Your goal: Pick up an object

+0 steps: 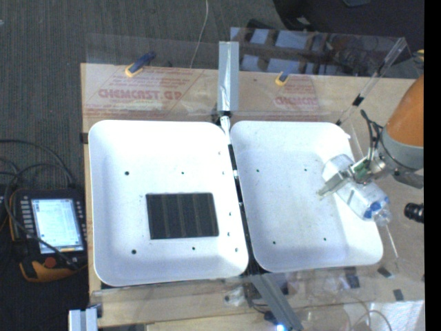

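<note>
A clear plastic bottle with a blue cap lies in the right bin, against its right wall. My gripper reaches in from the right and hovers over the bottle's upper left end, pointing left and down. The bottle's transparent body blurs into the gripper, so I cannot tell if they touch. A dark ribbed rectangular pad lies flat in the middle of the left bin.
The arm's orange band and grey wrist hang over the right bin's right edge. A handheld pendant with cables sits left of the bench. A metal post stands behind the seam between the bins.
</note>
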You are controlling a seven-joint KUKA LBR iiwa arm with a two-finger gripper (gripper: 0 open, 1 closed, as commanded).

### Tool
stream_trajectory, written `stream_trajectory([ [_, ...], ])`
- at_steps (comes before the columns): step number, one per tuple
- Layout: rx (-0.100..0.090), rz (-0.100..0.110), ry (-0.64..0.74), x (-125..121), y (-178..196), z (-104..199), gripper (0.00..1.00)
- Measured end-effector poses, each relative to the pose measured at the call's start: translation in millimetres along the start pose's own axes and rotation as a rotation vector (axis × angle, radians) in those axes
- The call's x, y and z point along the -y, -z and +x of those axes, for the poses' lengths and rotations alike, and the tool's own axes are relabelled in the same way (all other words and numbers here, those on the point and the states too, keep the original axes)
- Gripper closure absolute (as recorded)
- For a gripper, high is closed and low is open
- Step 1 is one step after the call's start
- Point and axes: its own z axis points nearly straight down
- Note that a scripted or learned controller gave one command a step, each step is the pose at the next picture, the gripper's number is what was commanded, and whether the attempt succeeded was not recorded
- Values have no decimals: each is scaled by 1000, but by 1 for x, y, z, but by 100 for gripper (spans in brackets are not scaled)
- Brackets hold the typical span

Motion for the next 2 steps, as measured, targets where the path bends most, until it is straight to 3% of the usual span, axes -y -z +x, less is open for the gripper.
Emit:
stream_trajectory([
  [1,0,-1,0,0,0,0,0],
  [2,1,-1,59,20,-36,8,0],
])
